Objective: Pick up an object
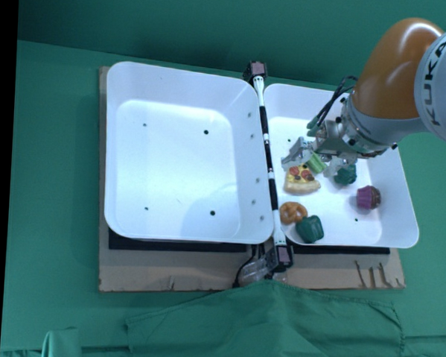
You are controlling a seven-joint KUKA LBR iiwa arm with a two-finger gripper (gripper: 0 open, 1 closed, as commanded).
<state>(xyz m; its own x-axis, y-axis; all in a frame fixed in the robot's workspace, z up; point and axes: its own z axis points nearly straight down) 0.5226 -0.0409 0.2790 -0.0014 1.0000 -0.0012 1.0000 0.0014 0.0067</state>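
Green is the trouble here: a small light-green piece (315, 163) sits right under the end effector (307, 157), and beside it lie a dark teal toy (345, 174) and the pizza slice (302, 180), all crowded in the right bin (400, 213). Whether the end effector is spread or pressed together I cannot tell; its metal parts blur into the light-green piece, so I would not call anything held.

The likeliest failure, in my judgement, is a bad grip. The light-green piece touches or nearly touches the pizza slice, so closing there could nudge the slice or catch two things at once, and either could slip on the lift. A thin flat slice may also give little to pinch.

The green bell pepper (310, 228), the orange pastry (292, 212) and the purple toy (368, 196) lie apart from the tool and seem safe. The left bin (138, 87) is out of the way.
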